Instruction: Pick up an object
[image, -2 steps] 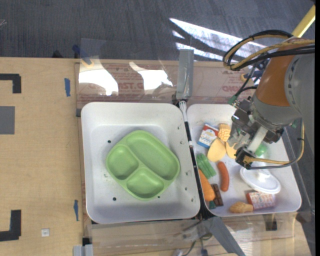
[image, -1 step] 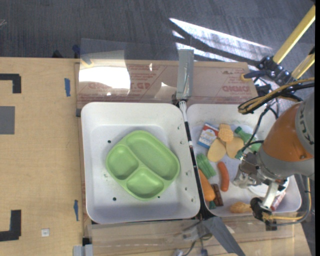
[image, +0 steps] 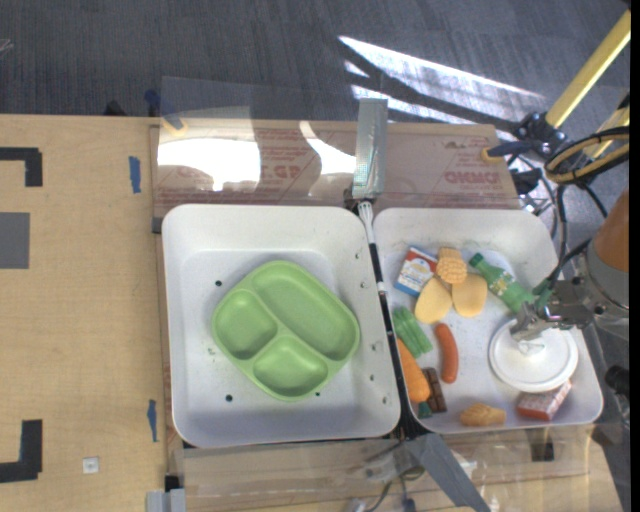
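White cup (image: 532, 362) sits low at the right of the right bin (image: 520, 225), and my gripper (image: 532, 328) hovers right over its rim. Can't tell its state from this angle; the tool is a dark tangle against the cup and the green bottle (image: 503, 282). Nothing visibly held.

Candidates are all in the right bin:
- cup, directly under me
- green bottle, just up-left of the gripper
- red block (image: 545, 402), just below the cup
- sausage (image: 447, 352), left of the cup
- carrot (image: 411, 370) and green beans (image: 411, 329), along the left wall
- yellow pieces (image: 450, 295) and carton (image: 415, 272), clustered upper middle
- bread roll (image: 482, 414), near the front wall

Left bin (image: 190, 240) holds just the green plate (image: 286, 328), well apart from me.

Risks as I see them:
- Cup is wide and smooth. If I come down centred on it, I likely straddle nothing or slip off the rim.
- Bottle is close enough that a descent could clip it and knock it into the yellow pieces.
- Cup, block and bin corner are tight together; a finger could jam against the wall or wedge between cup and block.
- A shallow grasp probably closes on air.
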